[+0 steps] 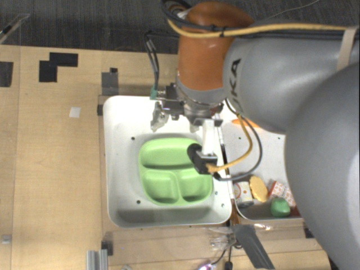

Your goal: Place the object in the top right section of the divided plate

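Over the far side of the left bin [121, 151] hangs the tool [160, 116], just beyond the green divided plate [169, 176]. Whether it is wide or narrow I cannot tell. The plate lies flat in the middle of that bin, its top right section partly hidden by the wrist. The right bin [264, 217] holds a yellow piece [259, 189] and a green lump [280, 208] near each other, possibly with the task's object among them.
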Robot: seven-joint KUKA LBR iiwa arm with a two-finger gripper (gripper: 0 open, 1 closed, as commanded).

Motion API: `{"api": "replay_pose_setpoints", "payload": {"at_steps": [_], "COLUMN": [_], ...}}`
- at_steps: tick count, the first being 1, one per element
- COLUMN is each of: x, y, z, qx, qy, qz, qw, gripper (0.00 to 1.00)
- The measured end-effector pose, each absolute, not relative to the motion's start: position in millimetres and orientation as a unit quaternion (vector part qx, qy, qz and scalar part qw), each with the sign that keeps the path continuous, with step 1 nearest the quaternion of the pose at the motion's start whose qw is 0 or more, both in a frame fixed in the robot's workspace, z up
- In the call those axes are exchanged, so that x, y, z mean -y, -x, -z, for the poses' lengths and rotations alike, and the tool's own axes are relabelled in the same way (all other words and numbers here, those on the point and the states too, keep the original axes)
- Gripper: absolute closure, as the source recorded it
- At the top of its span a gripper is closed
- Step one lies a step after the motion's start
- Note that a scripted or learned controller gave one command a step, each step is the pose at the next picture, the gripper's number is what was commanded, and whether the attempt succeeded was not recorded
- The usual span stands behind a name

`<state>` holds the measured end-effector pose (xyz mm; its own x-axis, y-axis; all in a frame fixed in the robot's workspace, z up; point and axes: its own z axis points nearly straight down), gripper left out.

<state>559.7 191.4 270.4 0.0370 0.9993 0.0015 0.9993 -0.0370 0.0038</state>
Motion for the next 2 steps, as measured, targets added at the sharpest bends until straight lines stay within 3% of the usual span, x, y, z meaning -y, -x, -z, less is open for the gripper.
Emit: {"api": "replay_pose_setpoints", "payload": {"at_steps": [1, 2], "x": [-191, -173], "y": [-559.7, -577.9], "z": [-270, -194], "qx": [-0.694, -0.705], "qy": [-0.720, -0.709], "qz": [-0.0018, 0.0002], "qw": [0.001, 0.000], "gripper": [0.00, 0.00]}}
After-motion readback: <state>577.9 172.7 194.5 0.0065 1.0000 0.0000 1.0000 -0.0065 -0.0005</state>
